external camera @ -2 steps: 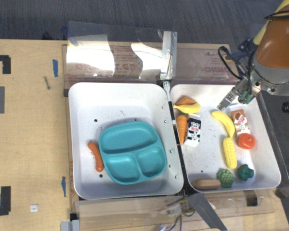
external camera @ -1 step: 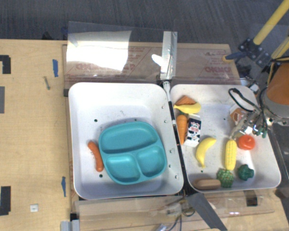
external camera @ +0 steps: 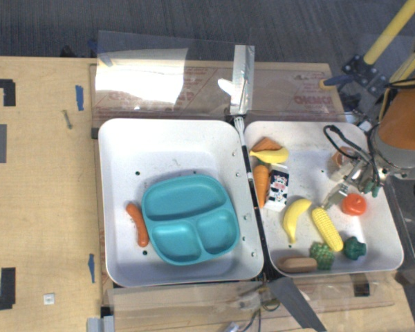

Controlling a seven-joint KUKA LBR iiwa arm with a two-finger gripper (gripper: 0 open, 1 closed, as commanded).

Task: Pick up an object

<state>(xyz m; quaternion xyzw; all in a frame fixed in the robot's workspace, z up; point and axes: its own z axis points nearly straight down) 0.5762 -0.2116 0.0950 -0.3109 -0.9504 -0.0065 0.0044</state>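
My gripper hangs low over the right side of the right bin, under the grey wrist with its orange band. Right below it lies a red tomato, touching or nearly touching the gripper's tip. A yellow corn cob and a banana lie just to the left of the tomato. Nothing is visibly lifted off the bin floor.
The right bin also holds a carrot, a second yellow piece, a small carton, broccoli, a green piece and a brown sausage. In the left bin sit a teal divided plate and a red sausage.
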